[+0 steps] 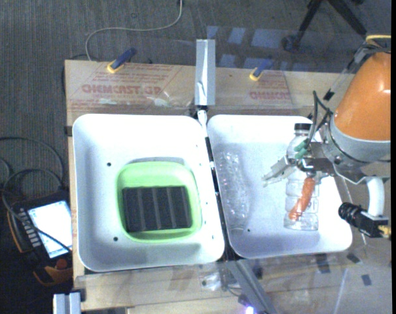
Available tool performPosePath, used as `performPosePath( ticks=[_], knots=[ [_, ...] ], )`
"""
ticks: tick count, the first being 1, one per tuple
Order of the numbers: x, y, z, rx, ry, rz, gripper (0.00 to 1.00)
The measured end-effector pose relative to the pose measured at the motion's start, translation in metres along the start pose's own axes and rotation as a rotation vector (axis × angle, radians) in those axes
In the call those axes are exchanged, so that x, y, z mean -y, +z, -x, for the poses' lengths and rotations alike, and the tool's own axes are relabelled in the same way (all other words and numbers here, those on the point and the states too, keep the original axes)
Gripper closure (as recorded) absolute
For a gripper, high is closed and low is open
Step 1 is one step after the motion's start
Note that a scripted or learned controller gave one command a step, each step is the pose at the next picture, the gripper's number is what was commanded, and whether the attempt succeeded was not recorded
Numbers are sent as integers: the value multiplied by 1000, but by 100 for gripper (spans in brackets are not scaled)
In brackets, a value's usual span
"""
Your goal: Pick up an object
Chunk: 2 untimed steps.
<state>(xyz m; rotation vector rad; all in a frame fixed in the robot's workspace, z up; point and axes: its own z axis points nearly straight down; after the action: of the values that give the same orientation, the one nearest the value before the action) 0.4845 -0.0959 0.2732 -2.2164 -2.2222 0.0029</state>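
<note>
Clear plastic bottle [300,195] with an orange thing [304,196] inside lies in the right bin [250,231], gripper [283,171] right over it, fingers spread, pinching nothing. Another clear bottle [230,182] hugs that bin's left wall. Left bin [96,175] holds a green tray [160,201].

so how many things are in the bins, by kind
green tray-like container with dark slats, left bin: 1
clear plastic bottles, right bin: 2, one by the divider, one with an orange item inside under the gripper
total: 3
</note>
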Motion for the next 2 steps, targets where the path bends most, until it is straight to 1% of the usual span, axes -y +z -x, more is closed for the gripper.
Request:
performPosePath(
  ticks=[1,2],
  knots=[
    [-34,28,73,1,-42,1,0],
    [-63,65,127,1,-93,1,0]
  ],
)
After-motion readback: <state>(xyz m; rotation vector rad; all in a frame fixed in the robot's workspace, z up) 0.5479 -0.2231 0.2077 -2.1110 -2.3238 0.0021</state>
